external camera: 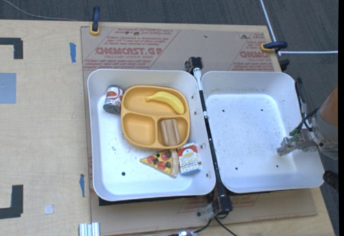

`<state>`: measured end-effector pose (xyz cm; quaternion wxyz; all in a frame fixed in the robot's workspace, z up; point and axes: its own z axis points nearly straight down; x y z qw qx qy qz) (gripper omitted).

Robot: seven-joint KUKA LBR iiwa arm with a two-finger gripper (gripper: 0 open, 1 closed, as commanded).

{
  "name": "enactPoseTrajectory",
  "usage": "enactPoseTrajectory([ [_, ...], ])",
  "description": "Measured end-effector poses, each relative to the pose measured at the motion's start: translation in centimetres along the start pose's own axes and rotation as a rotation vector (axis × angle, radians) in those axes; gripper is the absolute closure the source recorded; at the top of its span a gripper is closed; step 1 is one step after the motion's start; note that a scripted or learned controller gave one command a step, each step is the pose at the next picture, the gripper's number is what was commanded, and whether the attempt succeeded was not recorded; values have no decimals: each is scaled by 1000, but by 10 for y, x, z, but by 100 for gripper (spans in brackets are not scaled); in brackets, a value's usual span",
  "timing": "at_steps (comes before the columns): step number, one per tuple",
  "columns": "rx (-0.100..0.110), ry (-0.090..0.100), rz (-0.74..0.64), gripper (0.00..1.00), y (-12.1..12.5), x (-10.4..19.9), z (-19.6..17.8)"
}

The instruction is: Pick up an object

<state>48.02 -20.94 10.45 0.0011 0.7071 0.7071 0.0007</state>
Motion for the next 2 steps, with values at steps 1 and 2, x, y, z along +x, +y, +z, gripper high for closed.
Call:
enactPoseTrajectory([
  [1, 0, 0, -2, 100, 1, 64, -93],
  [2, 3, 2, -1, 100, 3, 157, -80],
])
